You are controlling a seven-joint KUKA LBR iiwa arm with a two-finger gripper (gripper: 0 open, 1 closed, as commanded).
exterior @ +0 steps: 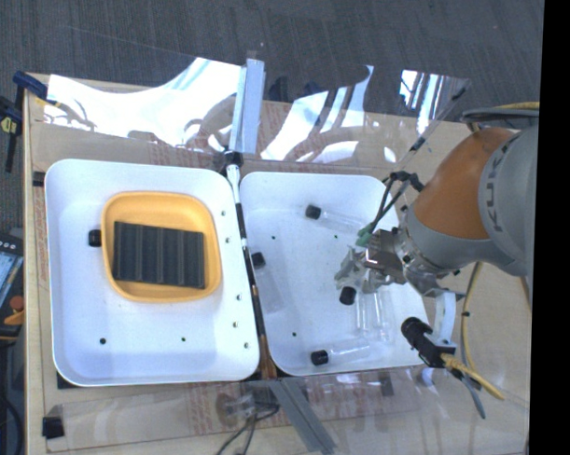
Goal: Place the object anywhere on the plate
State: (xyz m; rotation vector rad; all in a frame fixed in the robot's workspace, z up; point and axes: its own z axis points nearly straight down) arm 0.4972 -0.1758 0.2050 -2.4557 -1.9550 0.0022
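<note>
A yellow plate (pixel 157 204) lies in the left bin (pixel 66 336), and a dark ribbed slab (pixel 163 255) covers its middle. In the right bin (pixel 282 310) are three clear tubes with black caps: one at the back (pixel 328 215), one at the front (pixel 344 349), and one (pixel 366 311) upright in the view just below my gripper (pixel 356 278). That tube's black cap (pixel 346 295) sits right at the gripper's tip. The gripper hangs low over the right half of the right bin, far from the plate. The view does not show a tube held in it.
A small black piece (pixel 95 237) lies left of the plate, and another (pixel 257 260) sits on the right bin's left wall. The arm's grey and orange body (pixel 472 205) covers the right bin's far right side. A cable with a black and yellow end (pixel 430 346) hangs by the front right corner.
</note>
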